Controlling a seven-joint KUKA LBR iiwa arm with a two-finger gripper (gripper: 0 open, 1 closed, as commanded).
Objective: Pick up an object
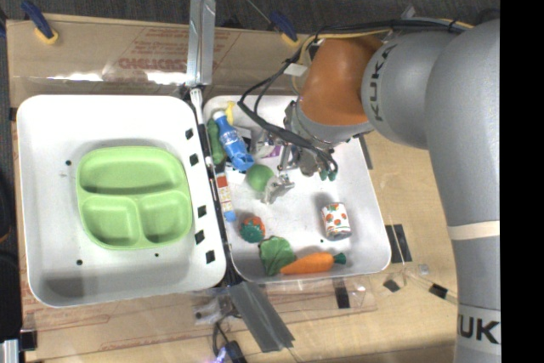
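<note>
1. Grey arm (442,98) bulks largest in the camera view, reaching in from the right, its orange band (336,85) sitting over the right bin (374,217).
2. Below the band, the end effector (285,178) hangs low inside the right bin, its metal fingers pointing down beside a green ball (257,178).
3. Whether its fingers are apart or together I cannot tell; cables and the wrist hide much of them, and nothing is plainly seen between them.
4. A blue bottle (229,140) lies tilted along the bin's left wall, just above the green ball.
5. Nearer the front of the bin lie a small red-and-green toy (251,227), a carrot (308,263) with a leafy green piece (274,251) touching its left end, and a white can with red spots (336,220) standing apart to the right.
6. The left bin (34,183) holds a green divided tray (133,195), lying flat in its middle.
7. Both bins rest side by side on the table (408,174), which is covered in brown board.
</note>
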